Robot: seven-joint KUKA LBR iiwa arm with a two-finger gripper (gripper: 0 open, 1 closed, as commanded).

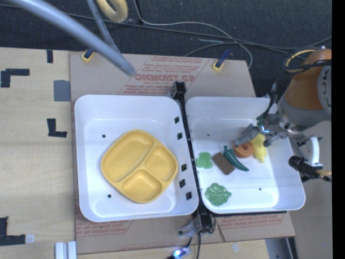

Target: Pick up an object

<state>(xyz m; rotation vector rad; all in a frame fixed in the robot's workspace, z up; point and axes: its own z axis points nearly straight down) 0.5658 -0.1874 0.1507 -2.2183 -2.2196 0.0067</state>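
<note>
Gripper (249, 139) low in the right bin (280, 196), right of centre frame, fingers angled down-left over a tight cluster of small items; whether the fingers are spread or closed cannot be told from this slant, and nothing is plainly seen between them. Directly at the fingertips: an orange round piece (244, 150), touching or just beside a yellow piece (260, 149) on its right and a dark green pepper-like piece (235, 159) on its left. Likely target is one of these three, probably the orange one. Risks, as judged: the cluster is crowded, so closing could catch two items at once or squeeze one out sideways; the orange piece looks rounded and may roll off the pads; the green piece lies partly under the approach and could be dragged along. A brown block (223, 163) sits just left of the green piece, near enough to be nudged. Further left, well apart from the gripper, a light green leafy piece (204, 160) near the bin's left wall, and a larger green leafy piece (218, 193) toward the lower part of the bin. Left bin (89, 112), centre-left of frame, holds one yellow divided plate (139, 166) with three compartments, lying flat and turned at an angle.
</note>
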